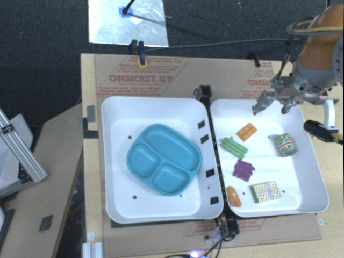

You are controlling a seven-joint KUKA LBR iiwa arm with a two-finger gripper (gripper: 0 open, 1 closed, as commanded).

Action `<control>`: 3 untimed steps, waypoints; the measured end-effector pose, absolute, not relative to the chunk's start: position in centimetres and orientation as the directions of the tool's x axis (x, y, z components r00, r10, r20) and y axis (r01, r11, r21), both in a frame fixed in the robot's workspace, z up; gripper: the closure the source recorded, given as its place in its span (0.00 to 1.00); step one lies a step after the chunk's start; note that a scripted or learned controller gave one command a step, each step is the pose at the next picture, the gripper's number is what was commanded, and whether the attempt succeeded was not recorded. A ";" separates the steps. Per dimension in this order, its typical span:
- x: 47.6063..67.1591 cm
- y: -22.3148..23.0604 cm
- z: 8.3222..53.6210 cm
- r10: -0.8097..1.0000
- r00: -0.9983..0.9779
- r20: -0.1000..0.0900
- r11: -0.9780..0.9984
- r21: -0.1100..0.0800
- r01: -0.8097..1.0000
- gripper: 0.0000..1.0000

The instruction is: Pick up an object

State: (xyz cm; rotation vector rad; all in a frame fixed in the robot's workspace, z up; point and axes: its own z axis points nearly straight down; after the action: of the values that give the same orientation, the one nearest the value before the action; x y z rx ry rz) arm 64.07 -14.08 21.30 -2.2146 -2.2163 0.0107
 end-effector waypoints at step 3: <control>64.2 -13.4 11.6 1.000 -0.005 0.000 0.005 -0.001 1.000 0.00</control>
State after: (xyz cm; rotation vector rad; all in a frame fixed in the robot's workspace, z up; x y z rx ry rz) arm 64.23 -13.39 11.64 -2.2160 -2.2261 0.0005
